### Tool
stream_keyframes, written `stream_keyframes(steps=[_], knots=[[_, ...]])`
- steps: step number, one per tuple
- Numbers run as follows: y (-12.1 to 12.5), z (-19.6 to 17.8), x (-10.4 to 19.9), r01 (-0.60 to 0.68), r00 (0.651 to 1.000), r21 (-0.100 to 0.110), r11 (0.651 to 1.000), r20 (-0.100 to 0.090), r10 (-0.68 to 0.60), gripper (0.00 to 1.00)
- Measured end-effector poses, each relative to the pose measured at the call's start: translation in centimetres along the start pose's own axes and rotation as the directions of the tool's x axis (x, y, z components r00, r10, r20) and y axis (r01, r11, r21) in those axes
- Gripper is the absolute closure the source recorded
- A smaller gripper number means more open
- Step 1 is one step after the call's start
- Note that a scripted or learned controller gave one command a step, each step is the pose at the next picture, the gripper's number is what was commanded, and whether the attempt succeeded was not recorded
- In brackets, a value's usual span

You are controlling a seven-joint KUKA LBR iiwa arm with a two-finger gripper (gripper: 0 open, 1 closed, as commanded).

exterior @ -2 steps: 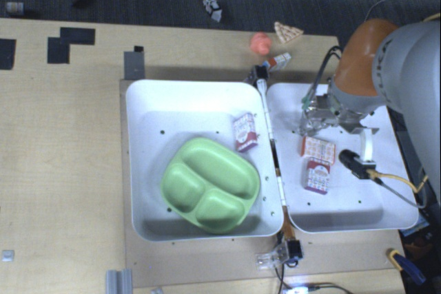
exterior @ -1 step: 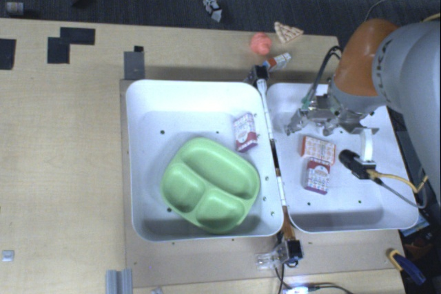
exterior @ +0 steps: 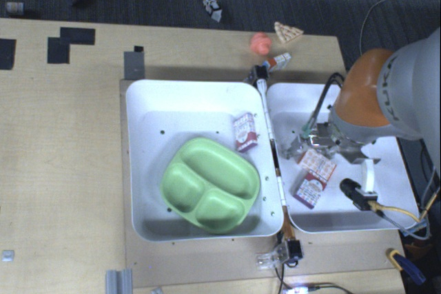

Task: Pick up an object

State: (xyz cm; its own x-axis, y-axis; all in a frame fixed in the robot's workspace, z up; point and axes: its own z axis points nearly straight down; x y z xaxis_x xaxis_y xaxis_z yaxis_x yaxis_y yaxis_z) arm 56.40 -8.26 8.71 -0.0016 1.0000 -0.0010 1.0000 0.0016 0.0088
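In the right bin [exterior: 386,217], my gripper [exterior: 303,145] hangs low over the left half, under the orange-banded wrist. Just below and right of it lies a small red and white box [exterior: 319,163], touching or nearly touching the gripper. A second red and white box [exterior: 309,190] lies a little nearer the front. The left bin [exterior: 148,148] holds a green divided plate [exterior: 210,183] and a third red and white box [exterior: 244,131] near its right wall. I see nothing lifted off the bin floor.
Behind the bins on the bench lie a pink ball [exterior: 260,43], a pizza-slice toy [exterior: 288,32] and a small tube [exterior: 279,62]. The arm covers the right bin's back right part. Small bits lie on the dark floor beyond.
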Motion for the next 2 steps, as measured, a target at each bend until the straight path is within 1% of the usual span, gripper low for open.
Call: stream_keyframes(steps=[1, 2], knots=[[0.22, -1.18, 0.05, 0.002, 1.000, -0.006, 1.000, 0.000, -0.002, 1.00], [0.21, -1.17, 0.05, 0.002, 1.000, -0.006, 1.000, 0.000, -0.002, 0.00]])
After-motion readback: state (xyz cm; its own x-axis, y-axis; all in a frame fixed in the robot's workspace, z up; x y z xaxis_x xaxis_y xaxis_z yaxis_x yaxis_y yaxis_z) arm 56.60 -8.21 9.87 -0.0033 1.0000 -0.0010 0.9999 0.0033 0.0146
